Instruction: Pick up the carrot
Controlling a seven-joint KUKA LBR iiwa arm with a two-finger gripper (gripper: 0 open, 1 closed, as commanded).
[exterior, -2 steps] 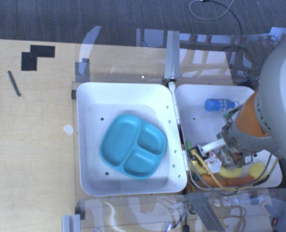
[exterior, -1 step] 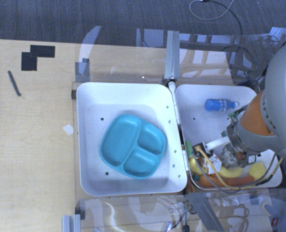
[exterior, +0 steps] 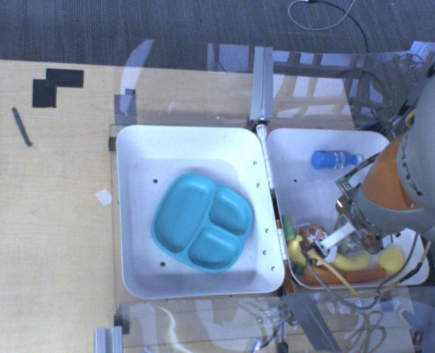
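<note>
Carrot (exterior: 355, 275) beside banana (exterior: 352, 261) (touching).

Robot lab: bench (exterior: 48, 197), bins (exterior: 129, 197), cables (exterior: 327, 9)

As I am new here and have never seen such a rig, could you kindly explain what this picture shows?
A single camera fixed above the bench looks down at a slant. The grey machine with the orange band, reaching in from the right, is a robot arm. Its gripper is low over the near part of the right bin. The two shallow white bins stand side by side. The left bin holds a blue divided plate. The right one holds a blue bottle towards its far side and a cluster of food items at its near edge, among them the orange carrot and some yellow pieces. Whether the gripper holds anything cannot be made out from here.
</note>
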